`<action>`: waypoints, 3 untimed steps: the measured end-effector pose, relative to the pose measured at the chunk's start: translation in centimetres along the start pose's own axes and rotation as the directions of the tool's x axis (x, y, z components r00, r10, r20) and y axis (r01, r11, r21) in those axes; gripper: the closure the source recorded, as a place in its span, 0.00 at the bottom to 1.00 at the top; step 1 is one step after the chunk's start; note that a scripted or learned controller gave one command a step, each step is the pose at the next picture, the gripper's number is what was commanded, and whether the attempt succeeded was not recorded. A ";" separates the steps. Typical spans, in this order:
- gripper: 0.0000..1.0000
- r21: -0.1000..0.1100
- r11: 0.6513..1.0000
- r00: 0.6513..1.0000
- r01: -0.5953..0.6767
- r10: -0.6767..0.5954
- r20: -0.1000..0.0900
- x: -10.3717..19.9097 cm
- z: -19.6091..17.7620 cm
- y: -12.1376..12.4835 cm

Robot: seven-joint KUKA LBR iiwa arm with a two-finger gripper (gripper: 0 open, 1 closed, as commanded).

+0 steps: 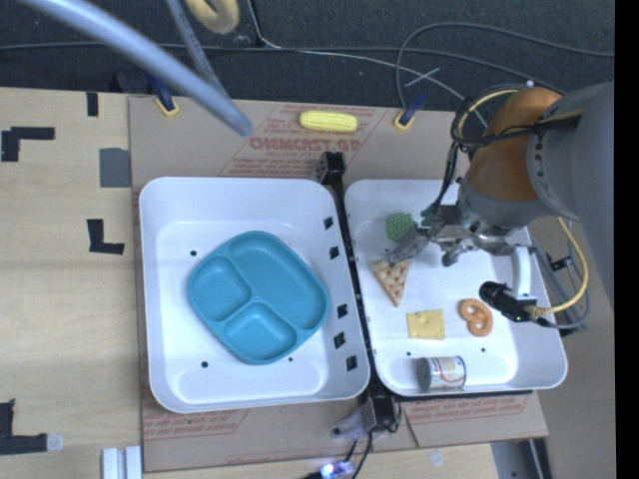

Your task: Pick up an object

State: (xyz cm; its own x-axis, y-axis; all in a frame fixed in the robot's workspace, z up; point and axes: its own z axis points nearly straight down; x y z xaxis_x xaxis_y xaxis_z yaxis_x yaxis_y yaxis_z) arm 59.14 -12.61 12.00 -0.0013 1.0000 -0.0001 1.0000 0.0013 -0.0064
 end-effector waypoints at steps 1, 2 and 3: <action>1.00 -0.003 1.000 1.000 0.002 -0.002 0.000 0.1 -1.3 0.1; 1.00 -0.008 1.000 1.000 -0.001 0.001 0.000 -0.6 -5.7 0.0; 1.00 -0.011 1.000 1.000 0.000 0.000 0.001 -0.6 -11.0 0.1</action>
